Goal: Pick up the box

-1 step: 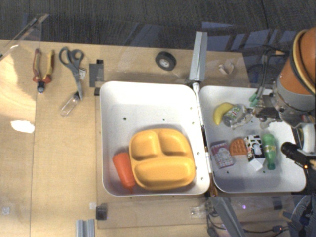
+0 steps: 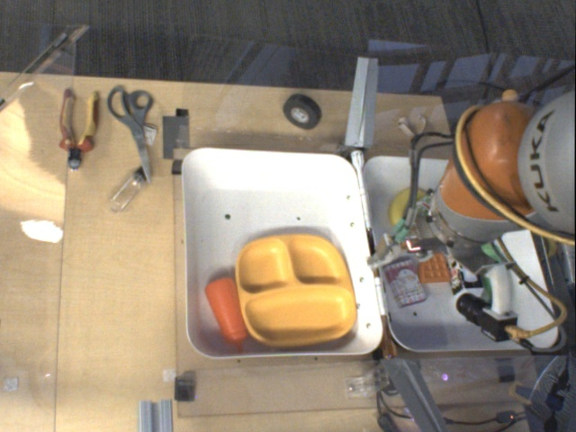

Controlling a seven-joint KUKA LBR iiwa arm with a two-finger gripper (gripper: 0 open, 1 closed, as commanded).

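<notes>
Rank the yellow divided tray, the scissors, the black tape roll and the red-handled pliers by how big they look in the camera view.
Largest to smallest:
1. yellow divided tray
2. scissors
3. red-handled pliers
4. black tape roll
The pliers and tape roll cover similar areas; their order is unsure.

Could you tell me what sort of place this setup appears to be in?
Probably a robotics lab workbench: a KUKA arm reaches over two white bins, with scissors, pliers and a tape roll lying on the wooden bench.
</notes>
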